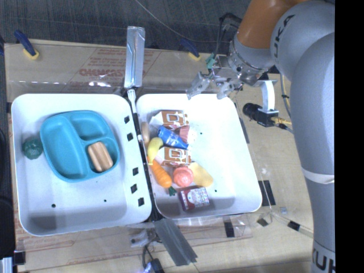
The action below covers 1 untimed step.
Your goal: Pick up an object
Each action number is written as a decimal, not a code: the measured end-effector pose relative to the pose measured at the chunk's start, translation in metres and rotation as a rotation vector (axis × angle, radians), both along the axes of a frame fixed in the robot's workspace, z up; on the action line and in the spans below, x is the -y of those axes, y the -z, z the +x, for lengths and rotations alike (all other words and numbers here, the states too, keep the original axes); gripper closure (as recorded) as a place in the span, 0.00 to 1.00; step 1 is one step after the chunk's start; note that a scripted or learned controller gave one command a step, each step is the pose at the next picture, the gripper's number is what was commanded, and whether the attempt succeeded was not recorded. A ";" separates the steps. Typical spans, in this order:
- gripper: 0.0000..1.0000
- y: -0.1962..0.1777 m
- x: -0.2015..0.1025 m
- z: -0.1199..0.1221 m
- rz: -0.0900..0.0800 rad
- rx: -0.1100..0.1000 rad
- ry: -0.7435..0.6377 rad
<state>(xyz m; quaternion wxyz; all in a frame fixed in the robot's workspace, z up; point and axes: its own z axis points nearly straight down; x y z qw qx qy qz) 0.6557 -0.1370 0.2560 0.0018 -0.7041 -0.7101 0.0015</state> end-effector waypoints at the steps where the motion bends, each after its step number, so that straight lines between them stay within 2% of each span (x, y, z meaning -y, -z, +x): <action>1: 0.00 0.000 0.000 0.000 0.000 0.000 0.000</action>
